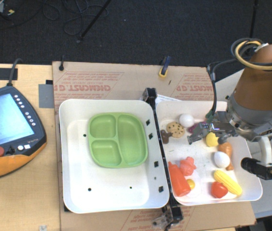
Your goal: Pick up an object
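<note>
Two shallow white bins are seen from above, side by side on a cardboard-covered bench [102, 81]. The right bin [256, 191] is taken as the landmark.

At that bin's near edge, a corn cob [228, 182] lies with its long axis running diagonally, beside a red tomato-like piece [218, 190]. Along the bin's left side an orange carrot-like piece [178, 179] lies lengthwise, pointing away from the camera, with a pink toy [188, 165] just beside it. A white egg [221, 159] rests near the bin's middle.

Above the bin's middle, the gripper [208, 134] is held low, reaching in from the right; a yellow toy [212, 139] sits right by it. Whether the gripper is released or clenched cannot be told.

Toward the bin's far side, a cookie [176, 128] and a white ball [186, 120] are found.

Left of the right bin, the left bin [73, 186] holds a green divided plate [117, 140]. Further left, a teach pendant [8, 129] rests on the bench. Beyond the bins, dark carpet [126, 28] with cables is seen.
</note>
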`<state>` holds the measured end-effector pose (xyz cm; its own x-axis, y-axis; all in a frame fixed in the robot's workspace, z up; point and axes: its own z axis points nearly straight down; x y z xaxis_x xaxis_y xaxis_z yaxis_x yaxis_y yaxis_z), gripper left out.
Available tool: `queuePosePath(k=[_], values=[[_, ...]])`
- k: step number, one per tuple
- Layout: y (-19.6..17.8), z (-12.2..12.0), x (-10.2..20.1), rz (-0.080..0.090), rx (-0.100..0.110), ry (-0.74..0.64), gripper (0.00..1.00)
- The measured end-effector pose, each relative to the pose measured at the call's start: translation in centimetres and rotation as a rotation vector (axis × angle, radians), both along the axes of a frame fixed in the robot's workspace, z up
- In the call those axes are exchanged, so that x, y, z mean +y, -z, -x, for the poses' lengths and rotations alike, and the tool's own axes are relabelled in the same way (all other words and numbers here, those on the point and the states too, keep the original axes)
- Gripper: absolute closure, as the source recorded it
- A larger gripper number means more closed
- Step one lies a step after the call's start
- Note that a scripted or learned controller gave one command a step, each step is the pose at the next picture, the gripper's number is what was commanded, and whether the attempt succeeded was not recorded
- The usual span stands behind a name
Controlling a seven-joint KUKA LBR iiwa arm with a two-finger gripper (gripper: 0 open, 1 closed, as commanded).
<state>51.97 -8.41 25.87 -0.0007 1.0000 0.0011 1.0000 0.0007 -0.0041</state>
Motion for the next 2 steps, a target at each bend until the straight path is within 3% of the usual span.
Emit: queuePosePath(k=[2], values=[[11.3, -0.5, -0.6, -0.001, 0.005, 0.0, 0.0]])
